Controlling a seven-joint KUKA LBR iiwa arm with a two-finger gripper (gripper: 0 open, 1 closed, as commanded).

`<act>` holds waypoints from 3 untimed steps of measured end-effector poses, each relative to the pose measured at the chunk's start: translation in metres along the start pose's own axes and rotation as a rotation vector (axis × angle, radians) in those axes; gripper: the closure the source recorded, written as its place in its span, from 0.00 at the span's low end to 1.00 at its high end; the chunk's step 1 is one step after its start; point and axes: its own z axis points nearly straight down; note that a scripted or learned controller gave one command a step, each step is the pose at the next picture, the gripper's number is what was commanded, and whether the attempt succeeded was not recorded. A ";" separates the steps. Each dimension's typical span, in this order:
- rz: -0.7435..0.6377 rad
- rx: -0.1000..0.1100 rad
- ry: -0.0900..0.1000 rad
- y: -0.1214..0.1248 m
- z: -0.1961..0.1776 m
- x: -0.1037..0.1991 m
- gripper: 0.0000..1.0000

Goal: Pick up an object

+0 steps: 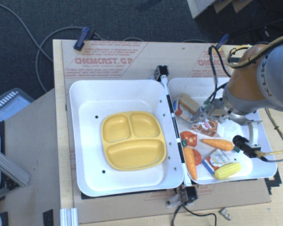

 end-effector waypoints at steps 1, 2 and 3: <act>-0.005 0.027 0.010 0.031 -0.055 -0.083 0.00; -0.005 0.018 0.010 0.002 -0.004 -0.048 0.00; -0.007 0.028 0.013 0.047 0.016 0.018 0.00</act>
